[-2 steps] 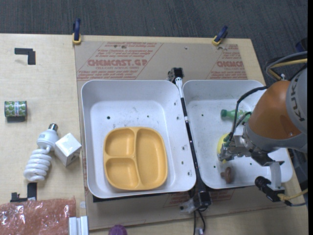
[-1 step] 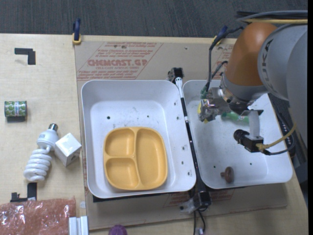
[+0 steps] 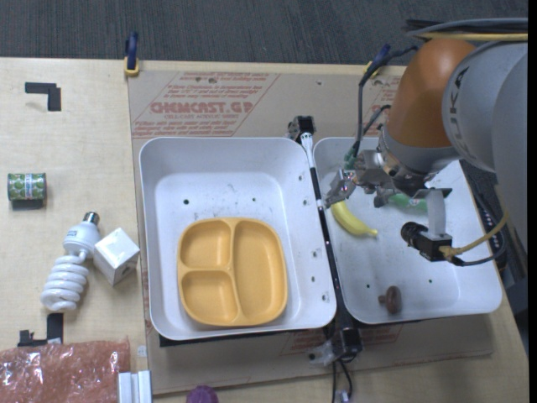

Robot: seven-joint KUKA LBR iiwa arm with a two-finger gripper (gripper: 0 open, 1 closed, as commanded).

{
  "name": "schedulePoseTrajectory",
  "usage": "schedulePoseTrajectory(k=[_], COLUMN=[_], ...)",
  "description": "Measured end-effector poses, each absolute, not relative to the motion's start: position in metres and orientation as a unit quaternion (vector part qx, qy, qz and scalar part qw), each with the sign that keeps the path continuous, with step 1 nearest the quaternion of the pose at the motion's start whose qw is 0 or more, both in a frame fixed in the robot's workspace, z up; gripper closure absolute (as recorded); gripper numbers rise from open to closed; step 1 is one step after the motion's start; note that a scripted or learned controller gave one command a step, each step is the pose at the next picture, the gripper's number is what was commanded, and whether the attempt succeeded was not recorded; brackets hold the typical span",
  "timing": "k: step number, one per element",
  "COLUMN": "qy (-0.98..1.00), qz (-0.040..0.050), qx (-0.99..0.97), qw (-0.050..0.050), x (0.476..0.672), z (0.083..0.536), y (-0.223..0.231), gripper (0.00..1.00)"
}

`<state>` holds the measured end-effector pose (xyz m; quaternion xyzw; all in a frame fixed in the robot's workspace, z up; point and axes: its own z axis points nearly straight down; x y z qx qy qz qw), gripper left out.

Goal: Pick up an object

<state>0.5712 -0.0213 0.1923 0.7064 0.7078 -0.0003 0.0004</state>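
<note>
Right now the gripper point(image 3: 357, 183) is hanging low over the upper left part of the right bin point(image 3: 436, 296), fingers pointing toward the divider between the bins. Can't tell the finger state: the metal parts at the tip are blurring together and the wrist is covering most of them. Nothing is visibly sitting between them.

Banana point(image 3: 353, 220) is lying on the right bin floor just below the gripper tip, curved, upper end close to the tip; contact is unclear. Something green point(image 3: 406, 198) is peeking out from under the wrist, too hidden to identify. Small brown object point(image 3: 389, 300) is sitting near the bin's lower edge, well apart from the gripper.

Arm point(image 3: 470, 99) is reaching in from the right, orange band bulging above the wrist, grey link running off the frame edge. Cables are looping around the wrist and over the bin's right side.

Left bin point(image 3: 164, 225) is holding a yellow divided plate point(image 3: 232, 271). Outside the bins, on the bench at left: light bulb point(image 3: 70, 263), white cube point(image 3: 117, 255), green can point(image 3: 27, 187).
</note>
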Motion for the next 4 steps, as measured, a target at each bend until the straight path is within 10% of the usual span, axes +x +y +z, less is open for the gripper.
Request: schedulePoseTrajectory(k=[1,2,3,4], qy=[0.707,0.707,0.707,0.707], qz=[-0.0005,-0.0005,-0.0005,-0.0004], qx=[0.707,0.707,0.707,0.707], qw=[0.000,0.001,0.001,0.002], x=[0.577,0.577,0.577,0.578], z=[0.092,0.102,0.102,0.112], y=[-0.095,-0.095,-0.095,-0.096], gripper=[0.00,1.00,0.00,1.00])
